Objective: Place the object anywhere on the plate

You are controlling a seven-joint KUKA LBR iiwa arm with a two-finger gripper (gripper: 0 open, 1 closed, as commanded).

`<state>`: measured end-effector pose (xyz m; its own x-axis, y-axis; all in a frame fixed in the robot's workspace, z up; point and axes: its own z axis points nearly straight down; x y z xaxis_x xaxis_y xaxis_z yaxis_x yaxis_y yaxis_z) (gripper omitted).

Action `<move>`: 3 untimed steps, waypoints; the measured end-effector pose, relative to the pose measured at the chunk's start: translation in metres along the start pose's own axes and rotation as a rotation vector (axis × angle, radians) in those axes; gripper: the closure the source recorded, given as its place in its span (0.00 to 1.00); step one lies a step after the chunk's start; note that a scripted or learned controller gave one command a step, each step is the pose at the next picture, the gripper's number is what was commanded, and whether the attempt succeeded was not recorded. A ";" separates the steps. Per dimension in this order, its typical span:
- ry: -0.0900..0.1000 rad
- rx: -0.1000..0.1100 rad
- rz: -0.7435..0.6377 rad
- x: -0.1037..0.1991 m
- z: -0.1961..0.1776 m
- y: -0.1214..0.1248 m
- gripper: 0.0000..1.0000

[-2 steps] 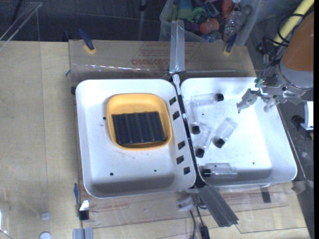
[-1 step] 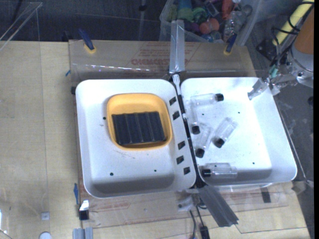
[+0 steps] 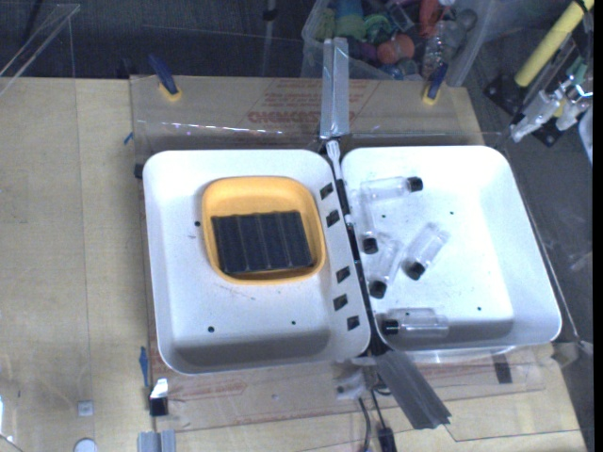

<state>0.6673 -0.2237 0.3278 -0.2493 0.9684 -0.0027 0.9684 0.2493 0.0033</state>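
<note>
- You had two white bins side by side: the left bin [image 3: 179,299] and the right bin [image 3: 490,252], meeting at a central divider.
- You had one yellow plate [image 3: 259,186], sitting flat in the left bin, towards its back half.
- You had one dark ribbed block [image 3: 262,241], lying flat on the plate, wholly inside its rim. It was the only item on the plate.
- In the right bin you had three clear vials with black caps, all lying on their sides: a back vial [image 3: 391,188], a middle vial [image 3: 424,250] and a front vial [image 3: 412,323].
- Two further black caps [image 3: 369,245] lay near the divider; whether vials were attached could not be told.
- You had two blue clamps [image 3: 168,83] on the board behind the bins.
- The claw's state could not be told.
</note>
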 end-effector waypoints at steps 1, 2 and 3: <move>-0.002 -0.003 -0.175 0.003 -0.059 0.003 0.00; 0.002 0.000 -0.534 0.002 0.036 0.001 0.00; 0.002 0.000 -0.474 0.009 -0.003 -0.029 0.00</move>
<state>0.6370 -0.2223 0.3307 -0.6641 0.7477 -0.0021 0.7477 0.6641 0.0023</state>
